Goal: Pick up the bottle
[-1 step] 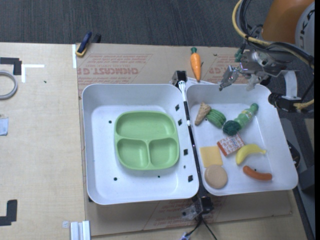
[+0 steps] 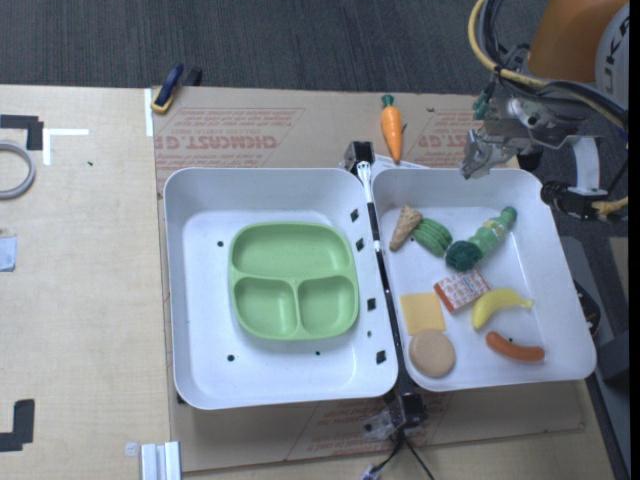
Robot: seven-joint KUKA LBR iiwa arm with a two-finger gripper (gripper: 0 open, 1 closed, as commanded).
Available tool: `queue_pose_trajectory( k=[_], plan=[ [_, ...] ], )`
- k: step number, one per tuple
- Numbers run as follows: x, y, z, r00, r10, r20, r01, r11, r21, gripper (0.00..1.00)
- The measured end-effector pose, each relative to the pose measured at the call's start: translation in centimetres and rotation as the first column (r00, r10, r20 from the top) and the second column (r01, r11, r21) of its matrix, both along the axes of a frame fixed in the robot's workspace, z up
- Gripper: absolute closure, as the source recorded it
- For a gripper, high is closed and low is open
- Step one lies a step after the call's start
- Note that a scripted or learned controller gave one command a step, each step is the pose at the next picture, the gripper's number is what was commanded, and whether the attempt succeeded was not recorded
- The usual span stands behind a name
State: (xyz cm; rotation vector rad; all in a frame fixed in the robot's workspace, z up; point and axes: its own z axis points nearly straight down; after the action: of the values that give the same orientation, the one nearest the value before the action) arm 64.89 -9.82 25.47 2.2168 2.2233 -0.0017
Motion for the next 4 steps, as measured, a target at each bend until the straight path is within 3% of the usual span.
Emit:
queue_pose_trajectory(
  k=[1,2,3,4],
  plan=[
    [-8.8,-4.9,-3.6,0.999,0.047,-0.001,-0.047,0.999,0.001,1.0],
    [-11.2,5.3,-0.6,0.986,0.168,-0.002,-0.168,0.986,0.002,1.0],
    [-16.5,10.8,-5.0,0.994,0.11,-0.002,-0.11,0.994,0.002,1.0],
    [-17.2,17.5,-3.4,1.0,0.027,-0.002,-0.027,1.0,0.001,1.0]
  ],
)
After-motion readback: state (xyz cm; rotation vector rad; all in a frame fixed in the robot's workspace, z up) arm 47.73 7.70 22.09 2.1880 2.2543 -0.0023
